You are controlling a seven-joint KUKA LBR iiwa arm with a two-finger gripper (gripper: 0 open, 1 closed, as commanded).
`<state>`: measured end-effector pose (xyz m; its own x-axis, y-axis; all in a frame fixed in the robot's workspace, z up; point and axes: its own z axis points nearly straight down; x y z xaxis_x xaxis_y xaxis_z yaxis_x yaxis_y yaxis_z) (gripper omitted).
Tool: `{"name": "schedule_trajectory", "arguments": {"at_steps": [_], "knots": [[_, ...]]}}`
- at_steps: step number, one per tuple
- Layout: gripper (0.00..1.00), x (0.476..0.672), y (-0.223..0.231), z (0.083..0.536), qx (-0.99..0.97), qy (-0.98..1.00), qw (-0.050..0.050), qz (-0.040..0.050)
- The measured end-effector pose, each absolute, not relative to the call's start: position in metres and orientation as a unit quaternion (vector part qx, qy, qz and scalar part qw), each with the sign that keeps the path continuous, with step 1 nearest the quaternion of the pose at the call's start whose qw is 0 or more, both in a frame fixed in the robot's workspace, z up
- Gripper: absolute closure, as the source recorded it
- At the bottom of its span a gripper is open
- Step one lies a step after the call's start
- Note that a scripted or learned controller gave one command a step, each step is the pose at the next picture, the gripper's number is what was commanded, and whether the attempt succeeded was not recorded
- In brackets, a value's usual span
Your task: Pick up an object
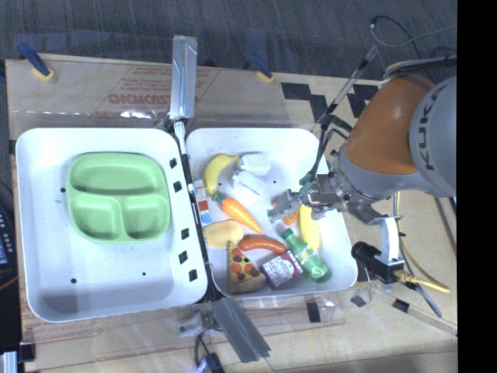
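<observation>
The right bin [299, 144] holds several toy foods. A yellow banana [218, 170] and a white object [252, 174] lie at the back. An orange carrot [240, 213] lies in the middle, with a pale yellow potato-like piece [222, 233] and a red sausage [262, 245] nearer the front. At the front lie a pizza slice [242, 271], a purple packet [279, 269] and a green bottle [307, 256]. My gripper [285, 207] is low inside this bin, right of the carrot. It is just above a small orange piece [289, 218] and beside a yellow piece [309, 226].
The left bin [39, 231] holds a green divided plate [119, 195]. A metal divider [183, 76] runs between the bins. The arm's grey and orange wrist [388, 142] hangs over the right bin's right wall. Cables and black clamps [377, 263] lie on the bench beyond it.
</observation>
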<state>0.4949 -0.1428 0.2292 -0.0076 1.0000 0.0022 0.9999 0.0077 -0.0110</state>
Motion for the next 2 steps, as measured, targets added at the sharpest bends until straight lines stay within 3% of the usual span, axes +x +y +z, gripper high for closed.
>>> {"name": "schedule_trajectory", "arguments": {"at_steps": [1, 2], "knots": [[0.00, 0.523, -0.210, 0.163, -0.690, -0.724, 0.005, 0.0032], [0.00, 0.540, -0.210, 0.205, -0.770, -0.638, 0.003, 0.0031]]}}
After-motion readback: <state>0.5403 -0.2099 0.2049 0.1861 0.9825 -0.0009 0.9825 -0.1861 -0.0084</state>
